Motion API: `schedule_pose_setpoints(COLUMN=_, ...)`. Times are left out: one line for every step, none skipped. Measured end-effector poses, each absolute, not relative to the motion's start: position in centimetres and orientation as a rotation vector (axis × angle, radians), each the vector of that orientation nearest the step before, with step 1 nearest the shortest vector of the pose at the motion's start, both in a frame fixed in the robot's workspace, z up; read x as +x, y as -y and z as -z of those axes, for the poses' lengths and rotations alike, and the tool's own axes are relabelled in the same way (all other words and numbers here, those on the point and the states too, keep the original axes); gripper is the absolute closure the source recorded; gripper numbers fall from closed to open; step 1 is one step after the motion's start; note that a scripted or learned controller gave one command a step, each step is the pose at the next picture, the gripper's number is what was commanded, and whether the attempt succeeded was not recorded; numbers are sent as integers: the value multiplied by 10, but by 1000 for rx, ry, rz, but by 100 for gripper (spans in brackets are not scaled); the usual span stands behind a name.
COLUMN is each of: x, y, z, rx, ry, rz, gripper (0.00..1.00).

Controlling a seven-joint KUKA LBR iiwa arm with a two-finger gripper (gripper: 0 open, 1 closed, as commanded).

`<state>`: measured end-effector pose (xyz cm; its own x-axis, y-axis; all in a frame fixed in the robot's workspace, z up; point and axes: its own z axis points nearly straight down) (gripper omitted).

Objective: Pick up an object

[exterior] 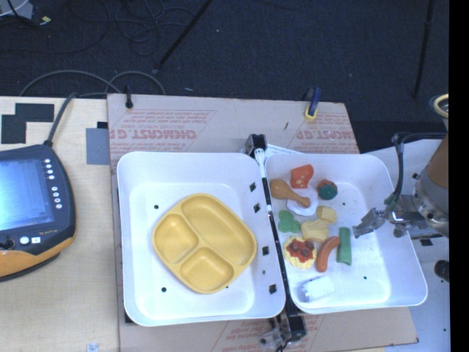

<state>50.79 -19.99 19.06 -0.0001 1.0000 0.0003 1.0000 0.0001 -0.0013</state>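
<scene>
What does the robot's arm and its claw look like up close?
The arm shows an orange-brown band above a grey metal wrist. A dark cable loops beside it. The gripper is a small grey metal piece, slim and angular; finer detail and markings are too blurred to tell.

Dark carpeted floor (293, 42) strewn with black cables (110, 20) behind the bench.

Light is even and fairly bright from above, with a cool bluish cast. The white bins (139, 189) are nearly blown out, and soft shadows sit under the yellow plate (204, 242). The floor (220, 42) behind is dim. Focus is slightly soft and grainy throughout.
</scene>
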Motion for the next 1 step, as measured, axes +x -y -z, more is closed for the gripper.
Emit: schedule_pose_setpoints(x=508, y=201, z=-200, rx=-2220, ry=2219, rz=-2, gripper=100)
